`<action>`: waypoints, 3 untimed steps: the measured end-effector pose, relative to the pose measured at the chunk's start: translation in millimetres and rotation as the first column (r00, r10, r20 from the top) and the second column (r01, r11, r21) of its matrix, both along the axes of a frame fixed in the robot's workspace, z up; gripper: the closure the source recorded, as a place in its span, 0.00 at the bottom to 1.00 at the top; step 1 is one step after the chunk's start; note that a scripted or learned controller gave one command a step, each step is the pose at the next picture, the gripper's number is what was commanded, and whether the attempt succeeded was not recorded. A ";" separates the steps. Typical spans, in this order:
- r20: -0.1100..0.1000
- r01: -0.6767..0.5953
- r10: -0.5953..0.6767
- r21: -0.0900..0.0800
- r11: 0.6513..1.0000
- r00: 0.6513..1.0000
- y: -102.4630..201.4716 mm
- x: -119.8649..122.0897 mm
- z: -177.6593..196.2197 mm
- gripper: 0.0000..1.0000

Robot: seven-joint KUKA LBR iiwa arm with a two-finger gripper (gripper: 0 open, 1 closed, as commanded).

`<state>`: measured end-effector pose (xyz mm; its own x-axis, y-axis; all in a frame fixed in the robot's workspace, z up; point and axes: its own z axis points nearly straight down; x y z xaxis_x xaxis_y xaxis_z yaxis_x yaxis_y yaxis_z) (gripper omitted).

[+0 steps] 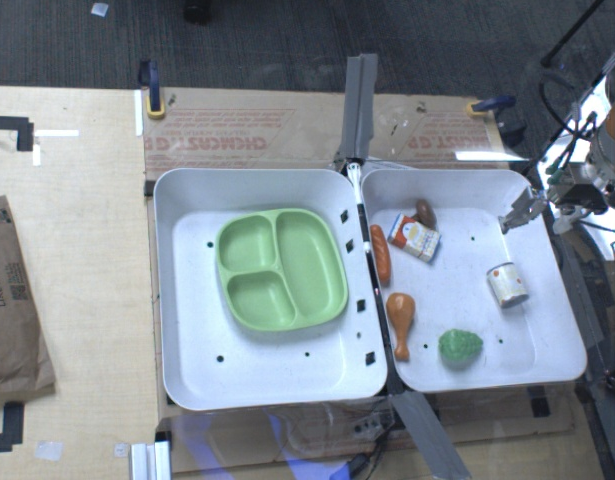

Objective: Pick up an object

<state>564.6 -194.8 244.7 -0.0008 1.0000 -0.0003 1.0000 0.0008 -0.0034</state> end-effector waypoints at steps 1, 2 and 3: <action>0.000 0.052 -0.052 0.000 0.999 0.999 -16.8 -44.7 -77.5 0.00; 0.003 -0.039 0.039 0.004 0.999 0.999 -16.6 -36.4 -153.5 0.00; 0.000 -0.034 0.034 0.002 0.999 0.999 -18.9 -37.4 -145.9 1.00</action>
<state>527.2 -213.6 98.8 -0.0347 0.9994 0.0015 0.9994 0.0347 -0.0033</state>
